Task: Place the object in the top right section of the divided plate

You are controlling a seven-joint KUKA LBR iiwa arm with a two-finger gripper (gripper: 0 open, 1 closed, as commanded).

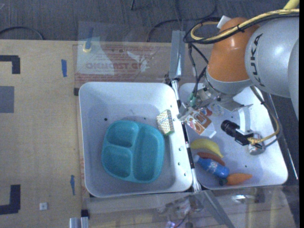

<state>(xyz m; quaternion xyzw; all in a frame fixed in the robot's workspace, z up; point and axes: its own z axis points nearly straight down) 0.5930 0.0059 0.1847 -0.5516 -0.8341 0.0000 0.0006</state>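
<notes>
Camera view from above shows the grey KUKA arm [266,51] reaching in from 3 o'clock, its orange band over the far end of the right bin [266,160]. The left bin [95,99] sits beside it, the two walls touching. A teal divided plate [133,151] lies in the left bin toward 6 o'clock, with one long section on its 3 o'clock side and two smaller ones toward 9 o'clock. The gripper [186,114] hangs over the wall between the bins; how its jaws stand cannot be told.

In the right bin, along its 9 o'clock side, lie a yellow banana [207,146], a thin red piece [212,156] just below it, a blue bottle [212,166] and an orange carrot-shaped toy [240,178] at 6 o'clock. An orange-and-white packet [199,122] lies just beside the gripper.

The smallest item, a yellow-and-white patterned block [165,121], rests in the left bin at the plate's 1 o'clock rim, near the gripper and apart from it.
</notes>
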